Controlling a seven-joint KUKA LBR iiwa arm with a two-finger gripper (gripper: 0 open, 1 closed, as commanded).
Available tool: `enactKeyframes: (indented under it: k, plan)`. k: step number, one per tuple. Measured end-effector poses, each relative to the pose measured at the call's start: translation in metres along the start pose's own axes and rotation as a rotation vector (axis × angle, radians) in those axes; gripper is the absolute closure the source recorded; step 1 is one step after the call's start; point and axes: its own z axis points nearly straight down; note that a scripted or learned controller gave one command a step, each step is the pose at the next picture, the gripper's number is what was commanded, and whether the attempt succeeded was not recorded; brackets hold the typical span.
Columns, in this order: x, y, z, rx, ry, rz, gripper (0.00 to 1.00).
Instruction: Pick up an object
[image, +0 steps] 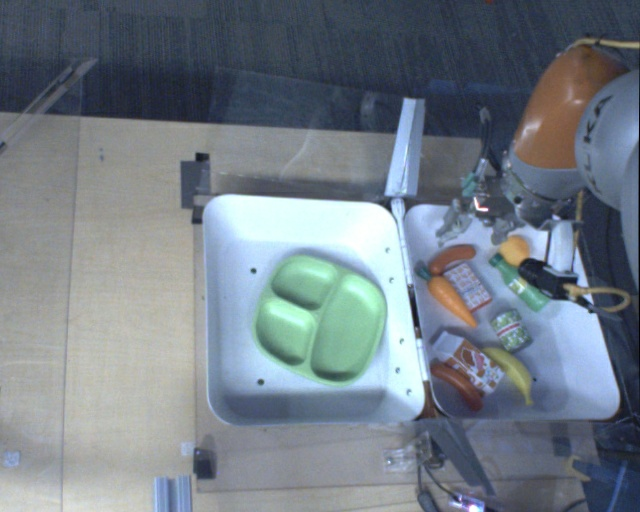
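Orange carrot (451, 300) with green top, flat in right bin (590, 385) — gripper (470, 207) above

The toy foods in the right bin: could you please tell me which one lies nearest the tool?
The reddish-brown sausage, at the bin's upper left just below the tool. The carrot and banana lie farther toward the near edge.

- Carrot (452, 300): orange, lying slantwise just right of the green plate's (320, 318) bin.
- Banana (512, 370): yellow, curved, farther right and lower.
- Green bottle (518, 281) (tilted): upper right of the carrot.
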Motion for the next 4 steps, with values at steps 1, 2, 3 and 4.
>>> enactKeyframes:
  k: [1,2,3,4]
  plan:
    - [-0.011,-0.011,0.092,-0.004,0.000,0.058,0.00]
    - [-0.009,-0.010,0.081,-0.009,0.001,0.057,1.00]
    - [-0.009,-0.010,0.081,-0.009,0.001,0.057,0.00]
    - [-0.014,-0.055,0.099,-0.010,0.000,0.108,0.00]
